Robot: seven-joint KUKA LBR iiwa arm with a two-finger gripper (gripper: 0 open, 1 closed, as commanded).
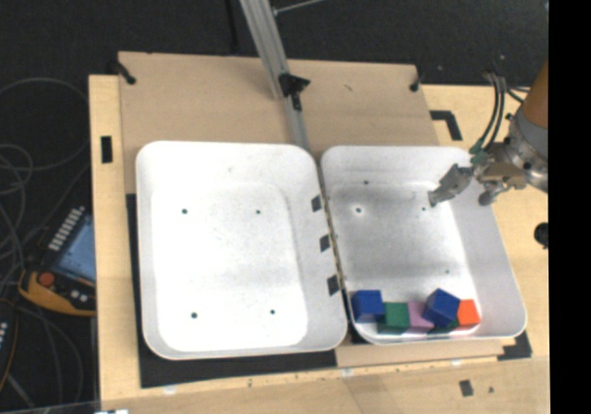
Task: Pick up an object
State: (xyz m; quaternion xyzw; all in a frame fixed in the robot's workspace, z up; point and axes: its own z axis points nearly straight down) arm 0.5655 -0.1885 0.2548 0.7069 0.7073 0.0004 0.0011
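Reach-in stage, by the look of it: nothing grasped, nothing lifted. Two-finger gripper (459, 183) poised over the upper right part of the right-hand shallow white plastic bin (397, 218), at about two o'clock from that bin's middle, below the grey arm with its orange band (534, 116) coming in from three o'clock. One light grey finger (450, 186) slanting down toward seven o'clock; whether apart or together, cannot tell from this angle. No object between the tips.

Candidates for the pick all crowded along the six o'clock wall of the same bin: a blue cube (367, 303) at the left end, a green cube (396, 315) just beside it, a pale pink block (420, 318) partly tucked behind its neighbours, a darker blue cube (443, 307) tilted on its edge, and an orange cube (468, 312) at the right end touching it. Well apart from the gripper, with bare bin floor between.

Left-hand shallow white plastic bin (231, 246) at nine o'clock, not part of this step.

Next move, as a judgement: travel toward six o'clock across the bin, then descend onto one block. Best bet probably the left blue cube, with free space on its nine o'clock side. Tight packing and the nearby bin wall likely to block a finger or nudge neighbours.
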